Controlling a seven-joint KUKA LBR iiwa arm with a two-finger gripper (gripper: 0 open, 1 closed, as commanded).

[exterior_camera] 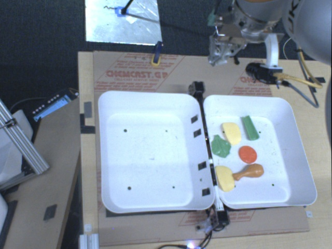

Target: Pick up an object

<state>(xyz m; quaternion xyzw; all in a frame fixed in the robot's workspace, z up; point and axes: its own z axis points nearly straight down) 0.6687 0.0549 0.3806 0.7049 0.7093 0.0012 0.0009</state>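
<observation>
Five small pieces sit clustered in the right bin, toward its inner wall: yellow block, green stick, green leafy piece, orange disc, and a drumstick-shaped piece touching a yellow lump. Tight grouping, so singling one out looks tricky. The claw hangs high beyond the bin, over the worktop, carrying nothing; its spread, I cannot tell.

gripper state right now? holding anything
gripper: raised above the bench behind the right bin, cannot tell whether it is open or shut; nothing visible between its fingers.
</observation>
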